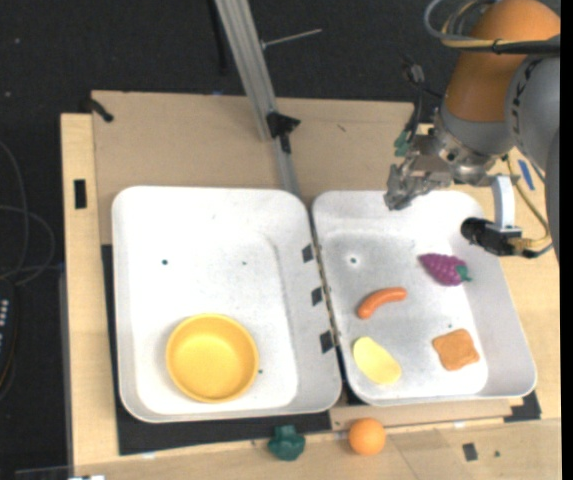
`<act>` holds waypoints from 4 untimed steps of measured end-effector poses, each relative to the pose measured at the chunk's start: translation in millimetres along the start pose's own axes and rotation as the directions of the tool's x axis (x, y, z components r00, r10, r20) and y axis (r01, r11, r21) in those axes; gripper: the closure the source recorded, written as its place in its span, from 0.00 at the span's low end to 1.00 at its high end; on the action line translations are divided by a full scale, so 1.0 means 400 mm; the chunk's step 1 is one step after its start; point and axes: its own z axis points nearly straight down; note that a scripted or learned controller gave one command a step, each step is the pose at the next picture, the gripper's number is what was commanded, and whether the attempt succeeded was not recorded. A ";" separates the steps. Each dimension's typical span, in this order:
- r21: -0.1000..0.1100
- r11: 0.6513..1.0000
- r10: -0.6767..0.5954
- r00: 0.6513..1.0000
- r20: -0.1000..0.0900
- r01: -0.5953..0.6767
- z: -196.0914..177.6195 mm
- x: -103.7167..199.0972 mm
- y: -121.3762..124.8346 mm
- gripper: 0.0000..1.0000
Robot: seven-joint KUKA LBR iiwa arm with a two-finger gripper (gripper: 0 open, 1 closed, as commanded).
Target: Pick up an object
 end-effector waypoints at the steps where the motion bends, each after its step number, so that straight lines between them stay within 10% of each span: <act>1: 0.003 1.000 -0.001 1.000 0.000 0.001 0.019 0.115 -0.070 1.00; 4: 0.003 1.000 -0.005 1.000 -0.003 0.005 -0.036 0.473 -0.249 1.00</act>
